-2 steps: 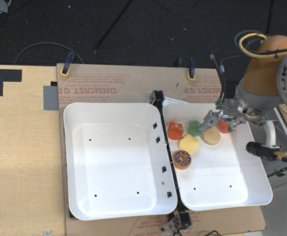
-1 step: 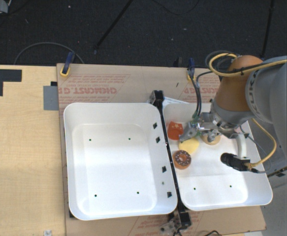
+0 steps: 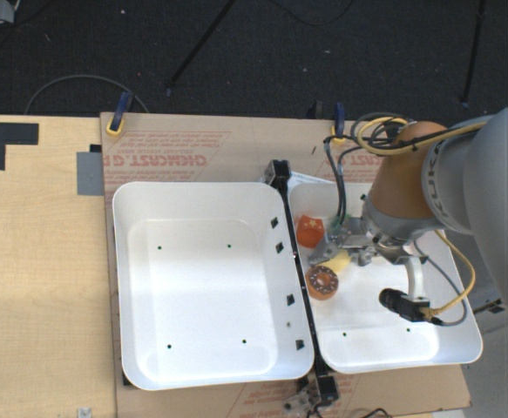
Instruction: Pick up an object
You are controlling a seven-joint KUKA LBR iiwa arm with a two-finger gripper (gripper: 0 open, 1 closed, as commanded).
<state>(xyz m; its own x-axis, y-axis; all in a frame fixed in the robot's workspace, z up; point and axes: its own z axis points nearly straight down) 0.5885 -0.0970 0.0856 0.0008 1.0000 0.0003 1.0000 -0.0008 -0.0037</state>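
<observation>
In the right bin [image 3: 410,342], near its left wall, lie three small things close together. An orange-red block [image 3: 310,230] sits furthest back. A round brown piece with a speckled top [image 3: 322,281] lies in front of it. Between them, a pale yellow piece [image 3: 339,260] pokes out right under the gripper [image 3: 339,249]. The gripper hangs low over these objects, reaching in from the right, its tips at the yellow piece. The wrist and cables hide its fingers.
The left bin [image 3: 201,355] stands beside the right one, a black divider rail [image 3: 293,259] between them. A black cable end [image 3: 403,303] hangs over the right bin's middle. The grey arm with its orange band [image 3: 406,177] covers the right bin's back right.
</observation>
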